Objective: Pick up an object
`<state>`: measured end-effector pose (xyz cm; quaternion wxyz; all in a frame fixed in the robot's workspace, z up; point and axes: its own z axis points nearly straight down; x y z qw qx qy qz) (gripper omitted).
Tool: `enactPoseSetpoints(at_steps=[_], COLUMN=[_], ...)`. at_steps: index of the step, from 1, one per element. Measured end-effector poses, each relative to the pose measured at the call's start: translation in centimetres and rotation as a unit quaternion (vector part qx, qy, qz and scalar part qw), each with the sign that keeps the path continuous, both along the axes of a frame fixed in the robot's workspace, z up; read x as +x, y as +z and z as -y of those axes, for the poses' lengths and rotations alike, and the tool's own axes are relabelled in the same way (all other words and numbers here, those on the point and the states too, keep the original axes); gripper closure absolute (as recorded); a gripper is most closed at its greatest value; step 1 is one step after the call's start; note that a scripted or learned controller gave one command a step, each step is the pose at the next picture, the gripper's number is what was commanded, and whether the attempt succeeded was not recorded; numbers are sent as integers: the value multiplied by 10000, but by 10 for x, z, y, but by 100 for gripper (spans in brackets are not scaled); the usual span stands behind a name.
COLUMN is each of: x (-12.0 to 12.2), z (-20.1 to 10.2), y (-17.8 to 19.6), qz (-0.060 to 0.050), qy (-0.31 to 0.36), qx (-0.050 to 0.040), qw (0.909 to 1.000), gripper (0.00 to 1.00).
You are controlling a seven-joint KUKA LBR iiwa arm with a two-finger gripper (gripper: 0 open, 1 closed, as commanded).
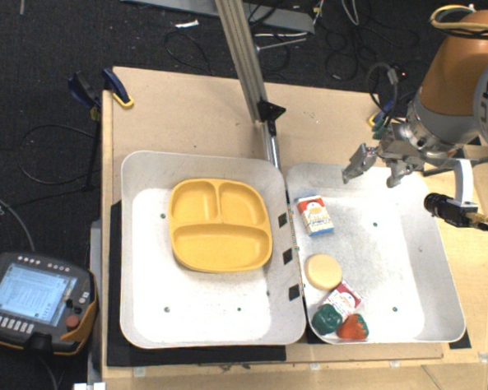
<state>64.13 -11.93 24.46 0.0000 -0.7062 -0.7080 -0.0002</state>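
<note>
The end effector (377, 166) hung above the far edge of the right bin (405, 249), near that bin's far right corner, its two fingers spread apart with nothing between them. The grey arm (461, 80) with its orange band reached in over the bench's (191, 113) right side.

In the right bin, a small red-and-white carton (315, 216) lay close to the bin's left wall, toward the far half. Nearer the front, a round pale-yellow disc (323, 272) sat just beside that same wall. In the front left corner, a red-and-white packet (342, 301), a dark green piece (328, 320) and a red piece (354, 327) were bunched together, touching one another.

The left bin (138, 307) carried a yellow divided plate (221, 225) in its far half, roughly midway between the side walls.

A teach pendant (30, 301) lay off the bench's front left corner.
</note>
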Motion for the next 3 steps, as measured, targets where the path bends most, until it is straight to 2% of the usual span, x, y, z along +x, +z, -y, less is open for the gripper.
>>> enactPoseSetpoints(at_steps=[1,2,3], x=[0,1,-8], z=[0,-9,-6], y=[0,-59,-107], qz=[0,-28,-28], qy=[0,5,-18], qx=[-1,-1,-3], qw=[10000,10000,10000], gripper=[0,0,0])
